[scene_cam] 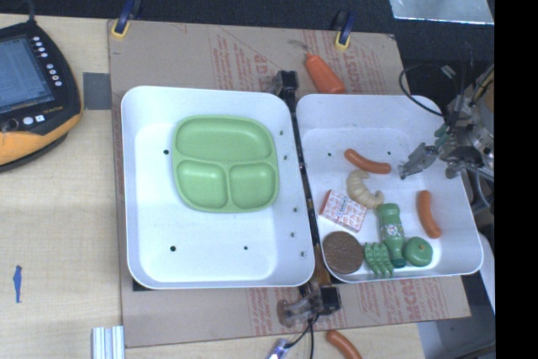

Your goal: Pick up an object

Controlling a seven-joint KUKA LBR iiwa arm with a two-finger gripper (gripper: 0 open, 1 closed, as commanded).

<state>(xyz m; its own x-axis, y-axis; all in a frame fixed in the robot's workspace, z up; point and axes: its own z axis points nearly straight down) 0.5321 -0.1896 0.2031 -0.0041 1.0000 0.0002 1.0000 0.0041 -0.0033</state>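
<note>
Gripper (433, 154): over right bin's (336, 115) right edge; jaws spread apart, gripping nothing
Sausage (367, 161): right bin, far part, left of gripper
Green tray (225, 162): left bin (151, 181)

I'm seeing open floor along the right bin (336, 118)'s far end — sausages (367, 161), croissant (366, 187), bottle (391, 224) are crowding the near half.

Red print ran along the cardboard sheet (252, 46) under the white bins (139, 181), too blurred to read. The pink-and-white packet (343, 210) in the right bin bore markings, illegible.
</note>
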